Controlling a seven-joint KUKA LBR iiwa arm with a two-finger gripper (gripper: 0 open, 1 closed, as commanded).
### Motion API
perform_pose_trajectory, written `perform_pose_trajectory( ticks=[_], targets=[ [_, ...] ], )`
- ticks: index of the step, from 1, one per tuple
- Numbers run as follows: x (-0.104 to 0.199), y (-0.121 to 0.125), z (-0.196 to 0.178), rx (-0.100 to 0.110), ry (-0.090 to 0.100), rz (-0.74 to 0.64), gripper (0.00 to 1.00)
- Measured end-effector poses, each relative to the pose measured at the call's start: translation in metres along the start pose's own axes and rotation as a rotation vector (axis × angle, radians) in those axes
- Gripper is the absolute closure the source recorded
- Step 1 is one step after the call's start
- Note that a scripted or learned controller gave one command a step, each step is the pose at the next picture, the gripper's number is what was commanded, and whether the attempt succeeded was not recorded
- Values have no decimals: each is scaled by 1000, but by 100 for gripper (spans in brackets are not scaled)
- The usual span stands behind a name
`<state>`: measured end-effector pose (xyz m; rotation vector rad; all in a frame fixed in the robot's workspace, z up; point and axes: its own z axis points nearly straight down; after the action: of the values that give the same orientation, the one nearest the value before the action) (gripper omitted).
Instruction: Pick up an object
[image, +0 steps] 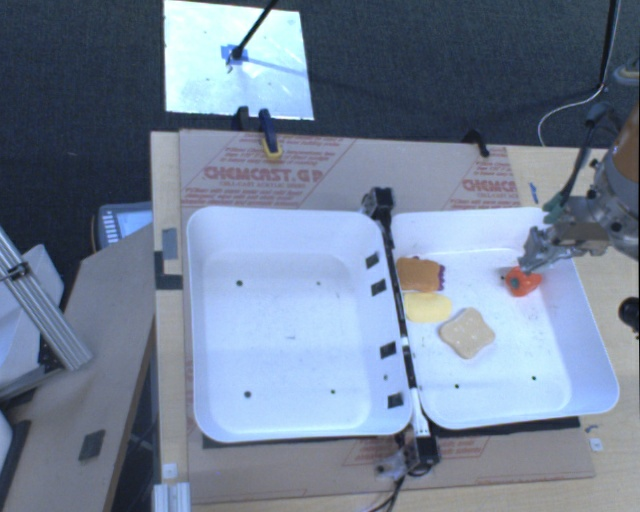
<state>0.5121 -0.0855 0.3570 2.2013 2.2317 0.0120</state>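
1. Because the gripper (532, 262) sits low at the right bin's (590, 385) 2 o'clock edge, directly over the red piece (520, 282), contact looks close. Whether the piece is between the fingers, or how wide they stand, cannot be told; the view is too coarse there.

2. Risk: the red piece is small and lies near the bin's right wall. A closing that lands off-centre would likely push it aside or pinch only its rim, and it would drop on the lift.

3. Risk: the sloped wall at 3 o'clock could catch a fingertip if the arm drifts outward.

4. Other contents of the right bin: an orange piece (419, 273) at 10 o'clock against the divider, with something purple at its right edge; a yellow piece (427, 307) just below it, touching or nearly so; a tan piece (467, 333) near centre, just beside the yellow one.

5. These three lie well apart from the red piece. None obstructs the approach.

6. Left bin (210, 400): bare floor with small dark marks.

7. Surroundings: clamps (266, 135) at the board's 12 o'clock edge; a cable (560, 110) loops near the arm, a possible snag.
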Motion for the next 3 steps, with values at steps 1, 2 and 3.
perform_pose_trajectory(
  ticks=[1,2,3],
  targets=[
    [69,-12,-24,4,2,1,100],
    [119,-18,-151,-8,3,3,100],
    [173,24,-81,12,0,5,100]
  ],
)
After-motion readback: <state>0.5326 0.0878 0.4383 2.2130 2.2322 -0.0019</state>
